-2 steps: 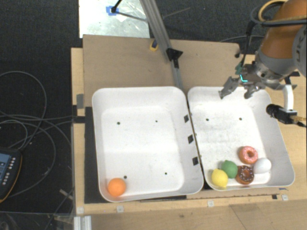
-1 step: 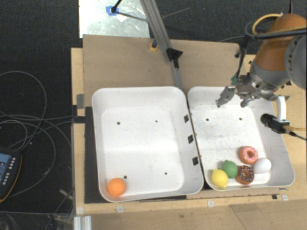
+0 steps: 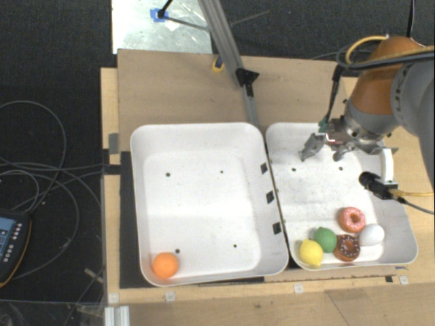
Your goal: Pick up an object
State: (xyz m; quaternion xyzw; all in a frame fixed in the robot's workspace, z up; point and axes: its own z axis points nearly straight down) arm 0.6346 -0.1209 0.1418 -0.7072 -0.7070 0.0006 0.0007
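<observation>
My gripper (image 3: 322, 150) hangs over the far part of the right bin (image 3: 299, 182), its two fingers spread apart and nothing between them. Near that bin's front edge lie a pink frosted donut (image 3: 351, 218), a chocolate donut (image 3: 347, 248), a green ball (image 3: 325, 238), a yellow lemon (image 3: 310, 252) and a white egg-shaped object (image 3: 372, 235). All of them sit well in front of the gripper. An orange ball (image 3: 164, 265) rests in the front left corner of the left bin (image 3: 197, 148).
A grey pole (image 3: 224, 39) slants across the bench behind the bins. A black cable plug (image 3: 374, 183) juts from the arm over the right bin's right side. Cables and a pendant (image 3: 10, 240) lie on the floor to the left.
</observation>
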